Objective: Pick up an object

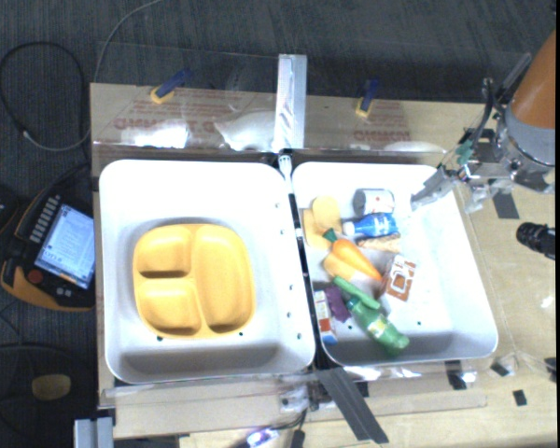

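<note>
The tool (427, 192) hovers over the right bin (467, 278) near its far right corner, just beside a silver can (373, 199) and a blue bottle (371, 225). I cannot tell its state; nothing seems held. This looks like the approach step. Next it must descend onto one object.

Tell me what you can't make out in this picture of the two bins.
- Gripper: in the camera view, too small and blurred to tell open from shut.
- Grey arm with orange band: cut off by the right edge.
- Small purple object: mostly hidden under the green plastic bottle; identity unclear.
- Labels on the blue-and-white can: too small to read.
</note>
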Controlling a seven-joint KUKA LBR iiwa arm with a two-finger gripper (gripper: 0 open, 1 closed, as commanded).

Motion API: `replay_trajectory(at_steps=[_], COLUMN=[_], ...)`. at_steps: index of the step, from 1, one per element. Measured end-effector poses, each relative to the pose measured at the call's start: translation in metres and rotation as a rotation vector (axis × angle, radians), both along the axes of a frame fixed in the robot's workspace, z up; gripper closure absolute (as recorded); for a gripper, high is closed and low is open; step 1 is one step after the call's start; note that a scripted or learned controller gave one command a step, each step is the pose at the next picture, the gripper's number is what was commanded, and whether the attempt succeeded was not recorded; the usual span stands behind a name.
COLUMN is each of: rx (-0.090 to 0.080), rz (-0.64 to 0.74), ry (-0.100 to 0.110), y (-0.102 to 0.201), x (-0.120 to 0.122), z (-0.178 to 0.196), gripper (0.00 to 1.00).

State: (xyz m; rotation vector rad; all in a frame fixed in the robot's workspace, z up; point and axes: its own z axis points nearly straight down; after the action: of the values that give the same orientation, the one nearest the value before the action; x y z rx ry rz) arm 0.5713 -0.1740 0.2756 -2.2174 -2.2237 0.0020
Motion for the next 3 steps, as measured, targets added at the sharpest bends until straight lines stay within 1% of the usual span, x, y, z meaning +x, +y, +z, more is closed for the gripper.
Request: replay_trajectory(at_steps=[1,2,3], rx=[0.001,-0.008,0.001], rz=[0.182,0.395,0.042], ry=[0.0,-0.019,-0.017], y=[0.058,0.064,0.04], x=[0.018,0.015,-0.015], z=[-0.151,-0.183,-0.184], gripper=[0.0,0.0,0.0])
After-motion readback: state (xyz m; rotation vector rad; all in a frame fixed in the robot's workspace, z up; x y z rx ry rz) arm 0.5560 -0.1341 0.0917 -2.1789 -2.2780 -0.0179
